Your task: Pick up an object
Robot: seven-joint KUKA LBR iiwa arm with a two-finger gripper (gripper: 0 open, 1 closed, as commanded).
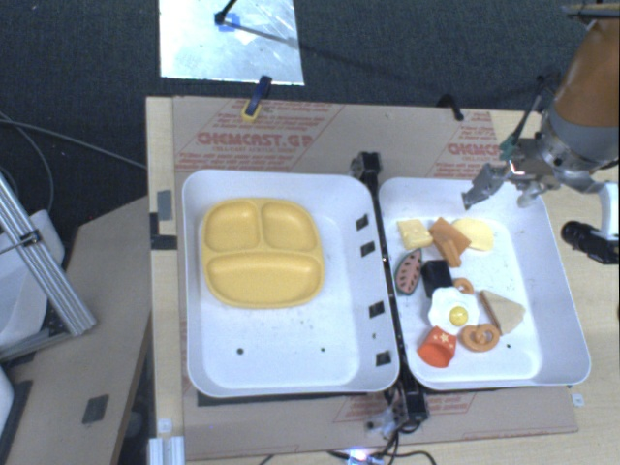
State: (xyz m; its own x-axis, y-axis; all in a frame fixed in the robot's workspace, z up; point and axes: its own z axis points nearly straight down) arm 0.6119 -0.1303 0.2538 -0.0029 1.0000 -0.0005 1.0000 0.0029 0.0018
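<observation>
The right bin [552, 289] holds several toy foods: a pale yellow cheese square [415, 232], an orange piece [448, 240], a yellow piece [476, 233], a dark red sausage slice [409, 272], a black block [436, 276], a fried egg [453, 310], a tan bread wedge [504, 311], a brown pretzel [480, 336] and a red piece [438, 347]. My gripper [502, 194] hangs over the bin's far edge, above and behind the yellow piece. It is open, with nothing between its fingers.
A yellow divided plate [262, 252] lies in the left bin [291, 356]. A black ridge with clips [380, 260] separates the two bins. Both bins rest on a cardboard sheet [320, 129]. The arm comes in from the upper right.
</observation>
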